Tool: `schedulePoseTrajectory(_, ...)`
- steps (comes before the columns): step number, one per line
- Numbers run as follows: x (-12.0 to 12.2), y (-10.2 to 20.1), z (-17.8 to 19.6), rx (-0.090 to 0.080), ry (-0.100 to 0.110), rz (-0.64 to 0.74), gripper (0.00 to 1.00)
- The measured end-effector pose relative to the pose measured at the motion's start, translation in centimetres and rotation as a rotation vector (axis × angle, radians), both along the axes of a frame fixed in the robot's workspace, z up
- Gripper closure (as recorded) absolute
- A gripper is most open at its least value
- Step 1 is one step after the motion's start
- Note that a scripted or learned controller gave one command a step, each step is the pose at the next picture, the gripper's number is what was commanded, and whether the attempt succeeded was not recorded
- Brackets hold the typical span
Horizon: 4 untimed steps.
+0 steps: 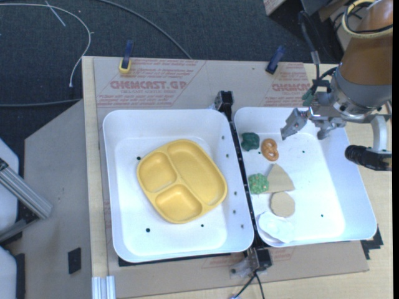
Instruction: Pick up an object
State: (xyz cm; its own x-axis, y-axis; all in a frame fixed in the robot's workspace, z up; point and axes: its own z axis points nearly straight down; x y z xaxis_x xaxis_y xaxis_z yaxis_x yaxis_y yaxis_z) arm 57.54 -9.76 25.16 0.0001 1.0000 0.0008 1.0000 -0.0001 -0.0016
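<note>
Pincer (308, 128) hangs over the far part of the right bin (349, 192), up and to the right of the orange ring piece (269, 149), not touching it. Its fingers (292, 125) stand fairly wide apart w/ nothing between them; bare white bin floor shows in the gap. Grey arm (365, 86) comes in from the right of the ring piece.

Pickable items all lie in the right bin, along its left side. Dark green lump (250, 141) sits just left of the ring piece, close but apart. Below the ring piece is a tan wedge (282, 179), w/ a light green lump (258, 182) touching its left edge. Just under the wedge lies a tan round disc (282, 204). Lowest, at the bin's near-left corner, is a white crumpled thing (276, 228), right against the disc; can't tell if it overlaps.

Left bin (118, 167), well left of the ring piece, holds a yellow divided tray (181, 179) w/ 3 compartments, lying flat, turned askew to the bin walls. Both bins rest on a cardboard-topped bench (162, 83). A blue clamp (127, 56) grips the bench's far edge, far up-left of the ring piece.
</note>
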Motion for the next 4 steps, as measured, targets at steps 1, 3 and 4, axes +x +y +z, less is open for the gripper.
schedulePoseTrajectory(1,0.0,0.0,0.0,0.0,0.0,0.0,0.0)
schedulePoseTrajectory(3,-0.4,0.1,-12.3,0.002,0.007,0.0,0.0)
schedulePoseTrajectory(4,-0.5,0.2,-16.9,0.001,0.003,-0.001,0.0)
